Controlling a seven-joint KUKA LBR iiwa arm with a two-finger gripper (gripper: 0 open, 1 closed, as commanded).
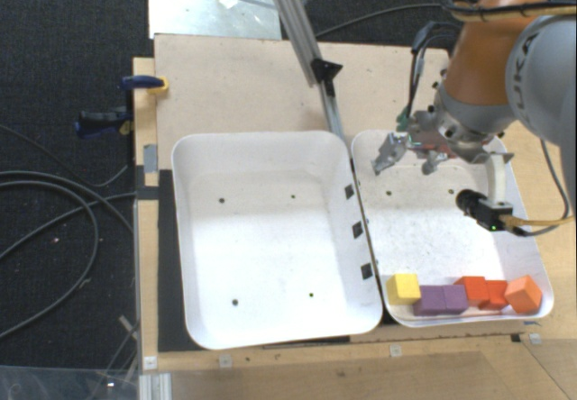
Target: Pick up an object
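Several blocks line the front edge of the right bin: a yellow block, a purple block, a red-orange block and an orange block. My gripper hangs over the back part of the right bin, well behind the blocks. Its two fingers are spread apart with nothing between them.
The left bin sits beside the right one, sharing a ridge with black clips. A slanted metal pole crosses the bench behind the bins. A blue clamp and cables lie off the bench's left edge.
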